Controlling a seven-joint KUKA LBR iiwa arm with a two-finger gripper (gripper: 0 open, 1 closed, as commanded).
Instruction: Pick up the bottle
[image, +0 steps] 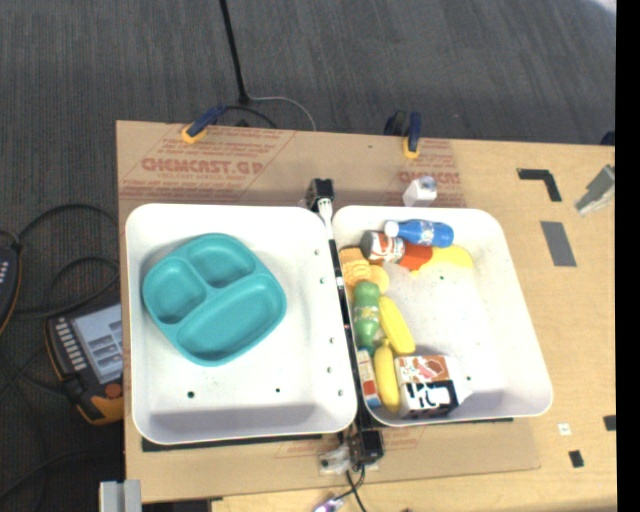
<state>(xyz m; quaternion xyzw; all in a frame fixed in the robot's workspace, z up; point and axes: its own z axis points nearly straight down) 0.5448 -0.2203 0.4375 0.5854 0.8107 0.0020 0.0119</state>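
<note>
A blue bottle (423, 234) with a white cap lies on its side at the back of the right bin (500, 330), cap pointing left. It touches a small brown-and-white can (378, 245) on its left. An orange-red piece (415, 257) and a yellow piece (452, 260) lie just in front of the bottle.
A green toy (366, 304), a yellow banana (395, 327) and a printed box (427, 384) crowd the right bin's left side and front. A teal divided plate (213, 297) lies in the left bin (150, 400). A small grey shape (597, 190) sits at the bench's right edge.
</note>
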